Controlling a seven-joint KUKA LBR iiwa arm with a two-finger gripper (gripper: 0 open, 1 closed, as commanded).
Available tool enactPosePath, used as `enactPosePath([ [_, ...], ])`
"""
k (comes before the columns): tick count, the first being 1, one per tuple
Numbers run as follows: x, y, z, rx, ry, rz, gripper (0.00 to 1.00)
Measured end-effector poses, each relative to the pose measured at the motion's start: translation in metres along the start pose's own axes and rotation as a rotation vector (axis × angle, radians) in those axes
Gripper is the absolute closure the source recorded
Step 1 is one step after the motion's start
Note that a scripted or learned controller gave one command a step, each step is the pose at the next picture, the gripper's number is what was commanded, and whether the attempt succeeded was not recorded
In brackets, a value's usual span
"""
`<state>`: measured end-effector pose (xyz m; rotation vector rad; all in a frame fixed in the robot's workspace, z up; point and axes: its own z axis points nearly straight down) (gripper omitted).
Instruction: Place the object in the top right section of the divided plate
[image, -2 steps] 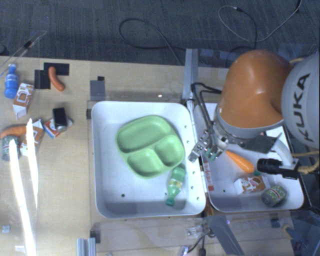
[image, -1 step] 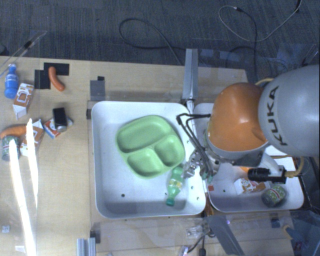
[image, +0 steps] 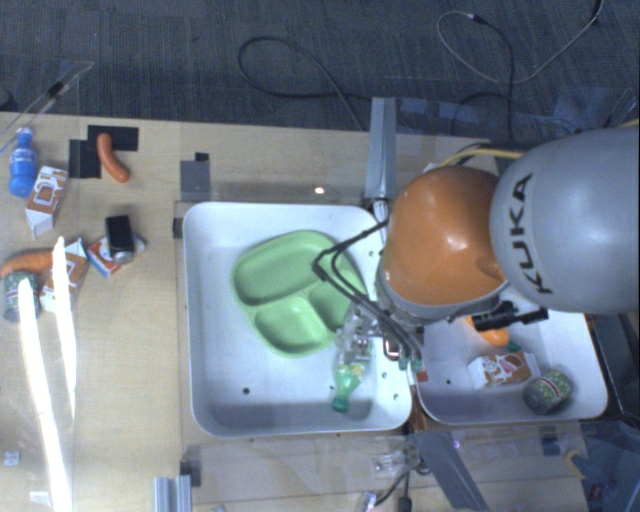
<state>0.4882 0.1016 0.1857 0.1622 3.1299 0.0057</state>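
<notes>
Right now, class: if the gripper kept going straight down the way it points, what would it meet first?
Most likely the small green bottle, which lies just under the gripper on the floor of the left bin, beside the green divided plate. Depth is hard to judge from this slanted view.

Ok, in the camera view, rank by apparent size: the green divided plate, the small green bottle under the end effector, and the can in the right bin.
1. green divided plate
2. and 3. small green bottle and can look about alike, the bottle being partly hidden by the end effector, so I won't rank them.
</notes>
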Motion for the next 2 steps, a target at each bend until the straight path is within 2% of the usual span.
enactPosePath([
  [1,-0.002,0.002,-0.012,-0.004,-0.008,0.002,1.0],
  [2,-0.005,-0.037,-0.072,0.001,-0.004,-0.236,1.0],
])
